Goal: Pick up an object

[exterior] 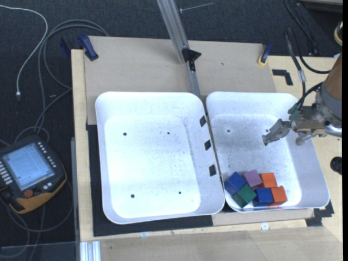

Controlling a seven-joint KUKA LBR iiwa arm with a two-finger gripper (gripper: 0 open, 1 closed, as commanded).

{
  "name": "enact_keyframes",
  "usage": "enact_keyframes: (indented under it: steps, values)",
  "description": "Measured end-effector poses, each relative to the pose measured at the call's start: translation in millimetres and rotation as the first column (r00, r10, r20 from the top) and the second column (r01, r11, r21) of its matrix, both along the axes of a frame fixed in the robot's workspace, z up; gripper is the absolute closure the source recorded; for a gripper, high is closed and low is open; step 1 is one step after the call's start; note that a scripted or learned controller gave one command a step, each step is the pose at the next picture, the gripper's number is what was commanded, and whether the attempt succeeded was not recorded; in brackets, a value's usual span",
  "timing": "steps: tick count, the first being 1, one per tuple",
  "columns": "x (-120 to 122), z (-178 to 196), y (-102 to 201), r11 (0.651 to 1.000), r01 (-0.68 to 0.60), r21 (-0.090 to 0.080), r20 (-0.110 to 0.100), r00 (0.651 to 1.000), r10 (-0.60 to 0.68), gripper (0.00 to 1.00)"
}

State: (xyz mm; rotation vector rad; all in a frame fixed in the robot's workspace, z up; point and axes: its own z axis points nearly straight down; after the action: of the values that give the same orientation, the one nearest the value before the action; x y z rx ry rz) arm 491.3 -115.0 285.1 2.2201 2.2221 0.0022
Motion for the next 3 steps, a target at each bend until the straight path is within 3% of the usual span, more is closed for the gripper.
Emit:
enact_keyframes:
  steps: [1, 2, 3]
  values:
    - [34.5, -101.8, -28.4, 1.000, 0.002, 0.001, -0.010, 1.000, -0.002, 0.00]
    - [24.9, -122.8, -20.1, 1.000, 0.001, 0.002, -0.006, 1.000, -0.001, 0.00]
    - [53.3, -132.9, -49.7, 1.000, 0.001, -0.003, 0.002, 1.000, -0.001, 0.00]
